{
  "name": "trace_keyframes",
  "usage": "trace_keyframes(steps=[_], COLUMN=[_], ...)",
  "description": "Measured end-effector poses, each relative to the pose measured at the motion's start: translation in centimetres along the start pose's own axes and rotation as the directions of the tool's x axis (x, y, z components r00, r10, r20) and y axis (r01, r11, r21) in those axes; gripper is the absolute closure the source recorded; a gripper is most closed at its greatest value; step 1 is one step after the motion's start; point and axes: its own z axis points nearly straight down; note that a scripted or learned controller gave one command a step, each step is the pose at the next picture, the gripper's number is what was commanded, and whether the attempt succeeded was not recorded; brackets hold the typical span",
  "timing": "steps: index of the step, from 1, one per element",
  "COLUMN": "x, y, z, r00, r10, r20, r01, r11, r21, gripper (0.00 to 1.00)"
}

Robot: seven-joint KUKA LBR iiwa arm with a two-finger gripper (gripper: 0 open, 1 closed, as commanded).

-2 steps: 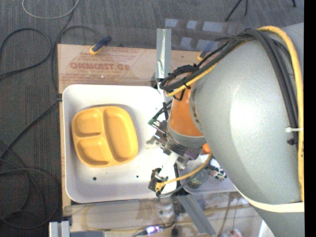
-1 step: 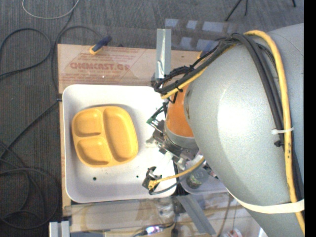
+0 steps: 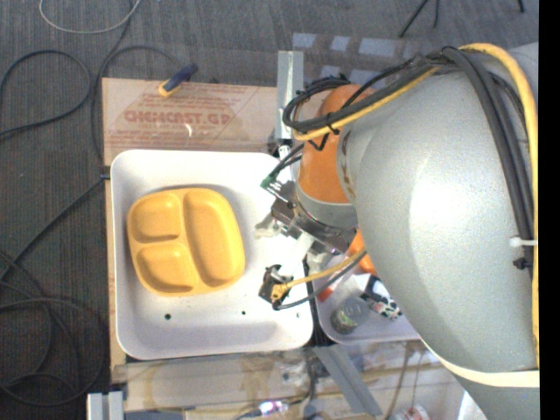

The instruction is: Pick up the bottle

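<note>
While the arm [image 3: 437, 199] hides most of the right bin [image 3: 332, 326], yellow divided plate [image 3: 185, 239] in left bin [image 3: 210, 339]

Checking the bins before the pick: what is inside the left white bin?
A yellow divided plate lies in the left white bin. The arm covers that bin's right edge, so anything there is hidden.

The grey arm [image 3: 437, 208] hides most of the right bin [image 3: 350, 332] and runs off the right edge
</note>
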Motion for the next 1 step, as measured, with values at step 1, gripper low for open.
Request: trace_keyframes(steps=[1], x=[6.59], y=[-5.99], z=[9.16], r00=[0.998], r10=[0.064], r20=[-0.012], r01=[-0.064], r11=[0.998], r21=[-0.01], gripper=[0.0])
